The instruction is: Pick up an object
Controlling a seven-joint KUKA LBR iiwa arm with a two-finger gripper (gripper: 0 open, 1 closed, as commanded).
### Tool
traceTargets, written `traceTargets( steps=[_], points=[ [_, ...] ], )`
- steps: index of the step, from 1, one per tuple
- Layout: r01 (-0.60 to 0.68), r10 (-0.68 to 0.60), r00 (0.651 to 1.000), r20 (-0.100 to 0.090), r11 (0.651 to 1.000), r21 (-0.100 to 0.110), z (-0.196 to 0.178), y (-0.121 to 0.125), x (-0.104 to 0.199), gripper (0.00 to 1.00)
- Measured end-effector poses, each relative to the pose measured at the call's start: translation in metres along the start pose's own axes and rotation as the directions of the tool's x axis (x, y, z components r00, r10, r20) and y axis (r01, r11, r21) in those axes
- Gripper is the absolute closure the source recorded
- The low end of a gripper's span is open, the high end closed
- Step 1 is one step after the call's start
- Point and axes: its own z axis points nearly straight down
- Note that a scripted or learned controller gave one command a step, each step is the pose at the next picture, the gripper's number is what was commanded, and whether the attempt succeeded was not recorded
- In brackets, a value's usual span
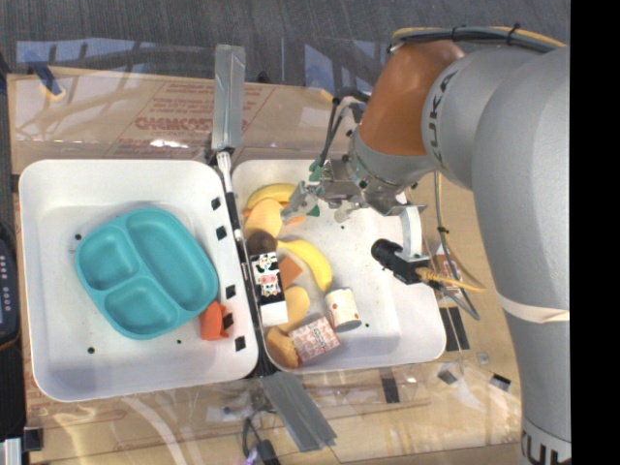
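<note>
Two white bins are seen side by side on the bench. In the left bin [58, 260] a teal divided plate [145, 271] lies near the middle, and a small orange block [211, 322] rests by the bin's right wall, toward the near right corner.

The right bin [412, 327] carries a cluster of things along its left wall. A yellow banana [269, 197] is seen at the far left corner, with a tan rounded piece [262, 221] just beside it. A second banana [310, 262], curved and bright yellow, lies toward the middle of that wall. A small black-and-white box [267, 275] with a cow pattern stands against the wall, touching a pale tan piece [296, 304]. A small white cup [343, 308] with a reddish mark is tilted beside it, and a pink printed packet [314, 338] lies at the near left corner over a brown bread-like piece [279, 349].

The grey arm [504, 163] with its orange band reaches in from the right. The gripper [312, 194] is held over the bin's far left part, close to the first banana; whether it is spread or pressed together cannot be told, and nothing is seen between its tips
</note>
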Motion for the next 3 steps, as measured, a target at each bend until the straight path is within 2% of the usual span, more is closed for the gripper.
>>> traceTargets(
  steps=[1, 2, 3],
  points=[
    [-0.167, 0.167, 0.986, -0.001, 0.986, -0.005, 0.099, -0.029, -0.036, 0.00],
    [-0.386, 0.386, 0.922, -0.001, 0.922, 0.002, 0.101, -0.043, -0.050, 0.00],
    [-0.028, 0.028, 1.000, 0.001, 1.000, -0.004, 0.095, -0.017, -0.049, 0.00]
  ],
)
